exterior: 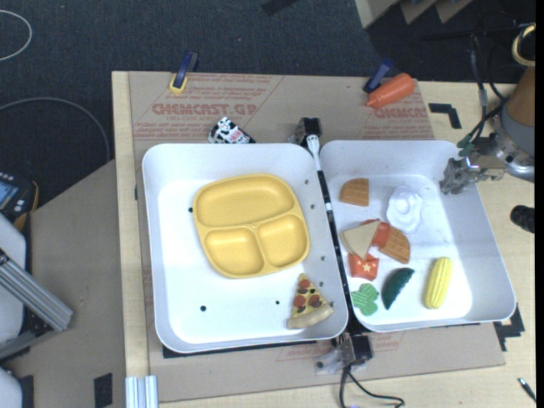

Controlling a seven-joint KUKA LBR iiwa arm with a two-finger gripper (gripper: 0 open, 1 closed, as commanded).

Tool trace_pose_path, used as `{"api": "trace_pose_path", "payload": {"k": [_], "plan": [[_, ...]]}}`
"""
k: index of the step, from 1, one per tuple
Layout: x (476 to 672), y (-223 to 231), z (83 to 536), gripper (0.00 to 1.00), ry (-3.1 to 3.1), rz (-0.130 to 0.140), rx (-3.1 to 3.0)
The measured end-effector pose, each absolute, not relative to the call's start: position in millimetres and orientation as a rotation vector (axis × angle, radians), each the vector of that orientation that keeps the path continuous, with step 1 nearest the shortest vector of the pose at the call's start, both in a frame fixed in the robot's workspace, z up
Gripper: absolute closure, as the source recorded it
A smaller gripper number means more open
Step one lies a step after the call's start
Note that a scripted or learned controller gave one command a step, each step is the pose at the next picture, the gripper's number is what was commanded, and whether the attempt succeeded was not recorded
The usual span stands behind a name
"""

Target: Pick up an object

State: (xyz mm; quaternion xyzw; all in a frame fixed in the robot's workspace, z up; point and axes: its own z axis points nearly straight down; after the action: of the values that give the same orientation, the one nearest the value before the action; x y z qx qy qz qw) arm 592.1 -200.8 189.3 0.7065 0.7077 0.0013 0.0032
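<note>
The right bin [484, 228] holds several toy foods: a brown bun piece [355, 192], a white lump [405, 208], a tan wedge [360, 237], an orange-brown cracker [394, 246], a red piece [364, 267], a green sprig [365, 298], a dark green piece [396, 286] and a yellow corn cob [438, 281]. My gripper [455, 178] hangs over that bin's upper right corner, above and right of the white lump, apart from all the toys. Nothing is visibly held.
The left bin [166, 253] carries a yellow divided plate [251, 223] and a pizza slice [308, 303] near its lower right corner. An orange clamp [391, 90], a blue and yellow clamp [180, 73] and a black-and-white toy [229, 132] lie on the board behind the bins.
</note>
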Motion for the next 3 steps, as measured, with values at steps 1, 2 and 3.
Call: {"api": "trace_pose_path", "payload": {"k": [1, 2, 3], "plan": [[593.6, -201, 228, 1.0, 2.218, 0.005, 2.214], [584.5, -142, 224, 1.0, 2.231, 0.0, 2.218], [589.7, -89, 235, 1.0, 2.229, 0.005, 2.214]]}}
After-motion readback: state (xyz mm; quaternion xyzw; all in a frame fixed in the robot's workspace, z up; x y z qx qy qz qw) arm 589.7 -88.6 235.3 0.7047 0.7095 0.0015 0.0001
